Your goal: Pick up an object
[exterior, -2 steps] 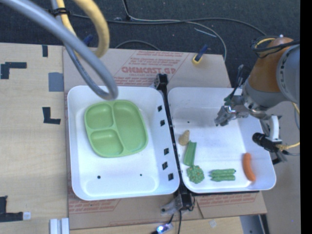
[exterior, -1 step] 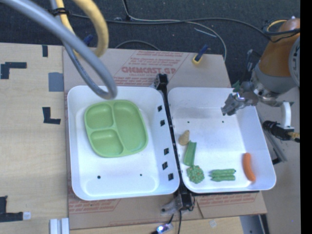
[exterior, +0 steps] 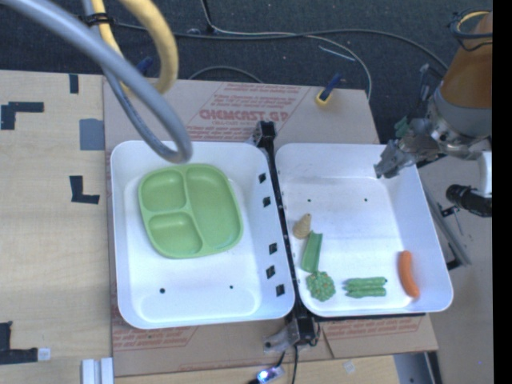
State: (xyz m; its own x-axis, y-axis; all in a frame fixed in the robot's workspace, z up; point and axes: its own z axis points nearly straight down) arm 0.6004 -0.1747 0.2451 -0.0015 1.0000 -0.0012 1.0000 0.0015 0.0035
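My gripper [exterior: 390,165] hangs over the far right corner of the right bin [exterior: 352,178], fingers pointing left and down, with nothing seen between them. In that bin lie a tan lump [exterior: 302,227], a green strip [exterior: 311,251], a broccoli floret [exterior: 321,286], a green bean pod [exterior: 366,286] and an orange carrot [exterior: 409,274] along the right wall. All of these sit in the near half of the bin, well below the gripper.
The left bin [exterior: 136,294] holds a green divided plate [exterior: 190,210]. A grey hose [exterior: 120,78] and a yellow hose [exterior: 152,30] cross above the left bin's far corner. Black clips [exterior: 272,214] run along the seam between the bins.
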